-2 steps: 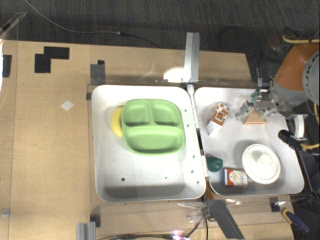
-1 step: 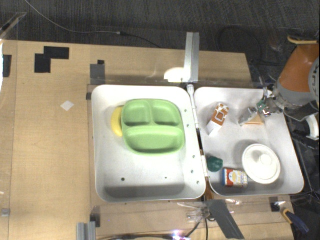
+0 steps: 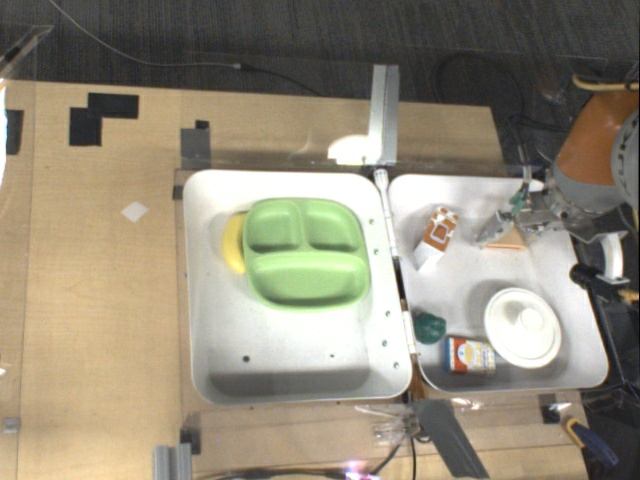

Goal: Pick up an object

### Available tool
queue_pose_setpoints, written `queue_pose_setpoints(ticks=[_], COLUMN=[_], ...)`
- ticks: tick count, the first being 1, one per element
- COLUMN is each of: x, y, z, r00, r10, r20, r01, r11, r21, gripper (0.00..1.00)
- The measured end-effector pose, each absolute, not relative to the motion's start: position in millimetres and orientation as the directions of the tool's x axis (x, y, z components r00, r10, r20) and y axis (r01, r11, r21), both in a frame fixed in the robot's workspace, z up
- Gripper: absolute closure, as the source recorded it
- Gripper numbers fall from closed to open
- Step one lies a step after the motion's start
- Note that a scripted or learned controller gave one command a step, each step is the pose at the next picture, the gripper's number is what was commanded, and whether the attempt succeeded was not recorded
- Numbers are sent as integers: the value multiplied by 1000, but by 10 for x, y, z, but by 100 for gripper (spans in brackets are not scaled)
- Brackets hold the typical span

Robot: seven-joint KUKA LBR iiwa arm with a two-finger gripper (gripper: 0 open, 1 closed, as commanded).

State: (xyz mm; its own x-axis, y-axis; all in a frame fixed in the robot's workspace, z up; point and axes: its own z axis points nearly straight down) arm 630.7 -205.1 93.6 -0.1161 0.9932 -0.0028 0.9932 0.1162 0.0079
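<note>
My gripper point(image 3: 503, 228) reaches in from the right over the back of the right bin point(image 3: 596, 368). It hangs directly over a small tan wedge-shaped piece point(image 3: 506, 241), and I cannot tell whether it touches that piece. Just to its left a brown and white carton point(image 3: 437, 234) lies tilted. Nearer the front of this bin stand a white round bowl point(image 3: 522, 326), a small teal object point(image 3: 430, 327) and a little printed box point(image 3: 470, 355). In the left bin point(image 3: 290, 373) a green divided plate point(image 3: 304, 251) lies over a yellow object point(image 3: 232, 245).
The grey arm with its orange band point(image 3: 590, 143) comes in over the right bin's back right corner. A metal post point(image 3: 384, 108) stands behind the wall between the bins. Cables and clamps lie along the bench's front edge point(image 3: 420, 433).
</note>
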Motion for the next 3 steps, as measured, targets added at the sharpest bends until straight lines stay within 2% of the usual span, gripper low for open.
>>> queue_pose_setpoints(ticks=[1, 2, 3], x=[6719, 6491, 6521], y=[-1781, -2051, -2043], z=[885, 877, 1013], r00=[-113, -258, -261], r10=[994, 966, 965], r20=[-3, -4, -8], r01=[994, 966, 965], r11=[113, 259, 261], r21=[9, 7, 15], gripper=[0, 0, 100])
